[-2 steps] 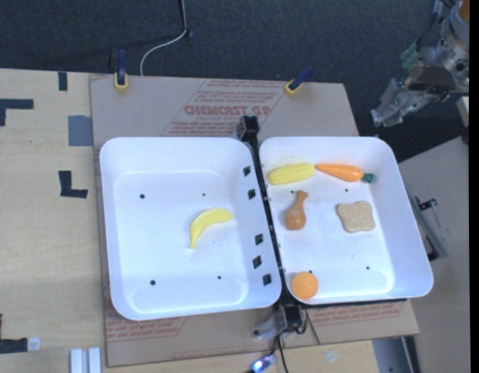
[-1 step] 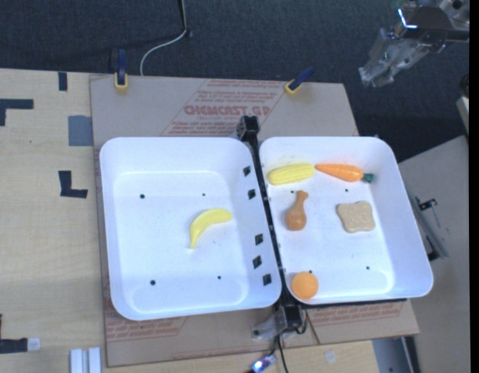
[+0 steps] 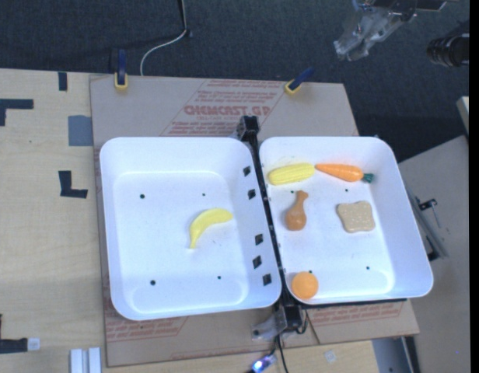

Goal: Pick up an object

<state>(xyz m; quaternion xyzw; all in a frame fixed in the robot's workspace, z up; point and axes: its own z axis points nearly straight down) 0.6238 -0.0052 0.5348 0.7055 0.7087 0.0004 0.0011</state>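
The jaws hang at the far right of the view, beyond the back edge of the bench [image 3: 37, 208] and well apart from both bins. The right bin [image 3: 379, 282] lies nearest below them, holding the corn [image 3: 290, 174] and carrot [image 3: 340, 172] side by side at its back, the drumstick [image 3: 296, 210] and bread slice [image 3: 355, 217] in the middle, and the orange [image 3: 304, 285] at its front edge. The left bin [image 3: 146, 286], farther from the jaws, holds the banana [image 3: 207, 224] near its centre.
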